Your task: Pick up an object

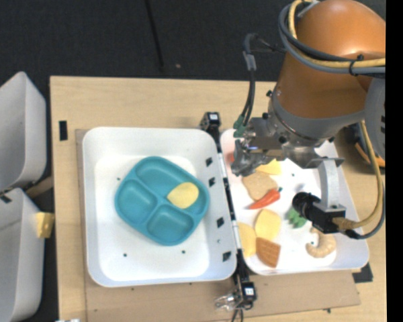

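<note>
My gripper [244, 161] hangs low over the upper left part of the right bin [352, 253], just above a tan bread slice [258, 184]. Beside the bread lie a red chili pepper [266, 199], a yellow wedge [269, 225], a brown toast piece [268, 251], a yellow piece [246, 237], a green item [295, 216] and a shrimp [322, 247]. Another yellow piece [271, 168] peeks out under the wrist. In the left bin [107, 260] rests a blue divided plate [162, 200] with a yellow lemon-like piece [183, 194] in it.
The arm's orange and grey body [326, 52] looms over the upper right bin, with cables and a black fitting [309, 206] hanging above the food. A divider wall with black clips [223, 193] separates the bins. White shapes stand off the bench at left.
</note>
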Tool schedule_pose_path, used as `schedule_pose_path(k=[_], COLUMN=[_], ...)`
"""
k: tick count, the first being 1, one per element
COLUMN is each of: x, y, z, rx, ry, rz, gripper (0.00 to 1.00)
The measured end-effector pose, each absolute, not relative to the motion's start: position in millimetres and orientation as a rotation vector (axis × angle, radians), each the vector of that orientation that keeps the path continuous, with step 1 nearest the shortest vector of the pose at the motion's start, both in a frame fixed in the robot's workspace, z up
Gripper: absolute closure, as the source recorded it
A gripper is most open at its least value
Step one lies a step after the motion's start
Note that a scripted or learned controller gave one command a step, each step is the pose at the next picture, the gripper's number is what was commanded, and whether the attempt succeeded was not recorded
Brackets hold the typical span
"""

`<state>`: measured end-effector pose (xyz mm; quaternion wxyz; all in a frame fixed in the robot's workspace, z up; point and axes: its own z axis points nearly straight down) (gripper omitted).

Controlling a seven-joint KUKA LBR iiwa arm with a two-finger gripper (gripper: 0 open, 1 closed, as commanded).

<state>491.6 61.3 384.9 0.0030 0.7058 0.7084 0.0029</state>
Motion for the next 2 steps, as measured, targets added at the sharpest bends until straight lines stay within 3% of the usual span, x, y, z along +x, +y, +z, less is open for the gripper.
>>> schedule_pose_path(k=[1,2], x=[491.2,489.7], y=[136.4,88.5], z=[440.6,333.0], rx=[2.209,2.23], ry=[2.231,2.221], rz=[0.002,-0.025], gripper=[1.0,1.0])
